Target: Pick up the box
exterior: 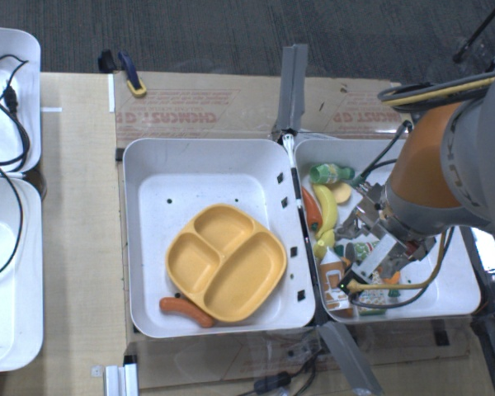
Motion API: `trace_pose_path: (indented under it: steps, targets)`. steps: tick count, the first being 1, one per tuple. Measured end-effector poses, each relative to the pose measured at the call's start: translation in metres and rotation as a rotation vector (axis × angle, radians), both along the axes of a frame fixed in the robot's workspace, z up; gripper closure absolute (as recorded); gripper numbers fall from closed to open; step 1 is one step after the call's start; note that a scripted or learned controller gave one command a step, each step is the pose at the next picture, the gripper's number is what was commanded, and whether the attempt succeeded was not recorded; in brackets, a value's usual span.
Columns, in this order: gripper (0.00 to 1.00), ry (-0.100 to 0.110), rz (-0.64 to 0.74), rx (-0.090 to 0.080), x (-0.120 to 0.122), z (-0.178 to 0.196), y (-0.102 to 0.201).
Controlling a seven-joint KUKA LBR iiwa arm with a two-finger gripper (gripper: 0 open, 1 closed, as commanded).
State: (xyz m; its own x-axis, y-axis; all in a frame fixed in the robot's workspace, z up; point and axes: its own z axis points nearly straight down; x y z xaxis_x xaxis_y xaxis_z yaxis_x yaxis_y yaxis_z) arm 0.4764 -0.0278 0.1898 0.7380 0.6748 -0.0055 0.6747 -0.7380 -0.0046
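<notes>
A small orange-and-white box (332, 275) lies in the right bin (458, 299), near its front left corner. My gripper (353, 233) hangs low over that bin, just up and to the right of the box, above the pile of play food. Nothing visibly sits in the gripper. The arm's grey body and orange band hide the middle and right of the bin.
Beside the box lie a yellow banana (327, 208), a red-orange vegetable (312, 209), a green bottle (330, 173) and a green-and-orange packet (373, 300). The left bin (148, 221) holds a yellow divided plate (225, 261) and a sausage (186, 310).
</notes>
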Motion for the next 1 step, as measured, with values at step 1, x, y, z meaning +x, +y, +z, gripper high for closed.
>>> trace_pose_path:
  steps: [1]
  targets:
    - [0.00, -0.003, -0.114, -0.002, 0.0008, 0.0504, -0.0573]
